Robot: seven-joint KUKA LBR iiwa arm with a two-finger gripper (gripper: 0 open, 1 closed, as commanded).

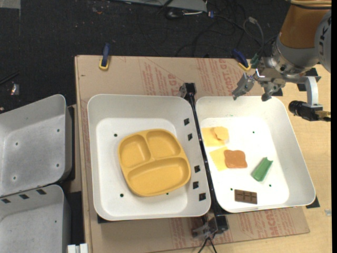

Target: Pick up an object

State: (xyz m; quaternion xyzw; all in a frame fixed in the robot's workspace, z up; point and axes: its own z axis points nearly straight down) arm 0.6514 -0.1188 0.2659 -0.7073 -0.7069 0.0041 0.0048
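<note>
Several candidate objects are found in the right bin [274, 117]: a pale yellow piece [216, 136] near the bin's left wall, a second yellow slab [217, 159] just below it with an orange-brown piece [235, 158] overlapping its right side, a green block [261, 169] lying tilted a little to the right of that, and a dark brown bar [245, 196] near the front wall. No single target is named by the task, so any of these could be taken. The left bin [100, 115] is occupied by a yellow divided tray [154, 162]. The pincer [256, 88] is seen spread, nothing between its fingers, held above the far rim of the right bin and well apart from all the pieces. The step is judged to be the approach, with no grasp begun. For the next move, travel toward the near side of the bin and a descent over one piece would be required; the green block or the brown bar, lying alone, looks easier than the overlapped slabs. The arm [305, 25] is entered from the upper right, wrist pointed down and leftward over the bench [137, 73].
</note>
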